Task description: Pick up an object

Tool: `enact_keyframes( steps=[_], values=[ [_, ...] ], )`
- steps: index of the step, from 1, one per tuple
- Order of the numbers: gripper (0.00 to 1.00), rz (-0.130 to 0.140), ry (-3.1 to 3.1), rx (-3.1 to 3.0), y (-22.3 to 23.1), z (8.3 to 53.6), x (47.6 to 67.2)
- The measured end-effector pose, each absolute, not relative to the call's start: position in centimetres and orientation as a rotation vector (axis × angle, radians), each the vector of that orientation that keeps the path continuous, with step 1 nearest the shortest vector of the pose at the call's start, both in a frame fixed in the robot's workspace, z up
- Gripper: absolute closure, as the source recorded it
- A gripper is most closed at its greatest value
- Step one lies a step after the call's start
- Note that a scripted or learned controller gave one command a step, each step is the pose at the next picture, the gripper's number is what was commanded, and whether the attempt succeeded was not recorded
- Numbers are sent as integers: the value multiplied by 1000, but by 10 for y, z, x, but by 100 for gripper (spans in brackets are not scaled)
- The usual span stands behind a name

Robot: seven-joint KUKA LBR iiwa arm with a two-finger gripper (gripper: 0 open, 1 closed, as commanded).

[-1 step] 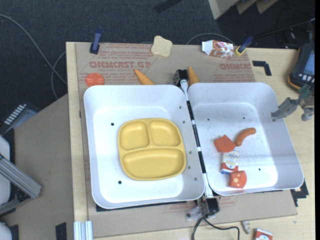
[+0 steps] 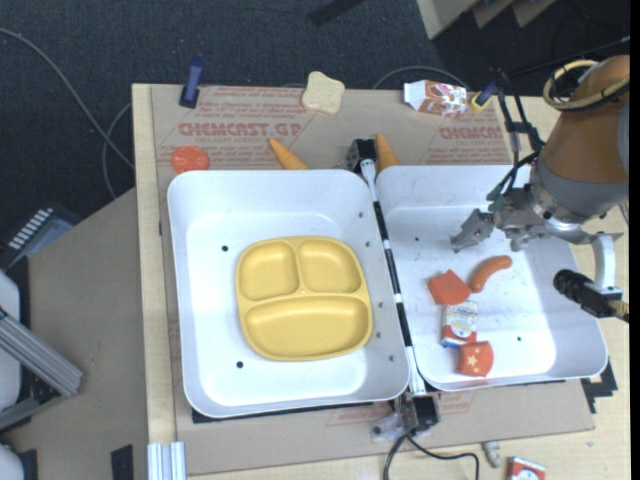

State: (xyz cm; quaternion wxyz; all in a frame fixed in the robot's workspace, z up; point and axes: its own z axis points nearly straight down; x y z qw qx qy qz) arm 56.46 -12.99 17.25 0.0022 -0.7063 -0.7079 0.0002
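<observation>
The lettering "CHEMCAST GP" is printed in red on the cardboard sheet laid over the counter. A yellow divided plate is seated in the left bin, with bare white floor all round it. In the right bin, a sausage, an orange block, a small carton and a red piece are gathered near the middle. The tool is seen just above the sausage; its opening cannot be told. The bin's near right corner is left free.

Cardboard sheet under the bins reads "CHEMCAST GP" in red.
</observation>
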Motion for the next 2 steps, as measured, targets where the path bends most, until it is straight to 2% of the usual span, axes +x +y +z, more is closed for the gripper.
enact_keyframes(
  steps=[1,2],
  values=[
    [0,0,-2221,-2220,-92,84,535],
    [100,-1,-2221,-2223,-92,94,535]
  ],
)
